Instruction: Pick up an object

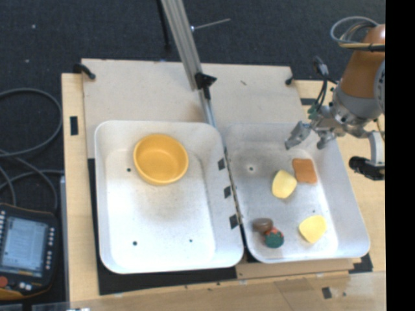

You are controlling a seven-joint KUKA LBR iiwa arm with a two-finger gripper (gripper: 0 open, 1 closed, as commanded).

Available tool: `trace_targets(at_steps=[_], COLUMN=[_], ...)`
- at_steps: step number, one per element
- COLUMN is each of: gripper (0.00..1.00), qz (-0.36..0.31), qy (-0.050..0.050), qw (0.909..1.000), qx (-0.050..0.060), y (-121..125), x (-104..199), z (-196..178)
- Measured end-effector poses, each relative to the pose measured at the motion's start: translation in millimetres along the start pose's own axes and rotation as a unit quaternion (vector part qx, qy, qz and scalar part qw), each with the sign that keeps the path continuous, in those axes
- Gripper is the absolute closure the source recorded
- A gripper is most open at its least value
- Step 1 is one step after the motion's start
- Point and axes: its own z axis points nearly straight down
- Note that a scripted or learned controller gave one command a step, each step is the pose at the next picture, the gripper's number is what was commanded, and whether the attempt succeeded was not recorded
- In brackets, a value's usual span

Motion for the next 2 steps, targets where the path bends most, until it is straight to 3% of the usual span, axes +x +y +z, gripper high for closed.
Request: trace_targets(at_steps=[1,2], gripper=[0.0,0.0], qz=[0.002,0.002], qy=[0.0,-0.001], qw=[1.0,1.0], qx=[0.001,-0.002], y=[-0.3,0.4], x=[-4.4,-5.5], z=[62.6,77.9])
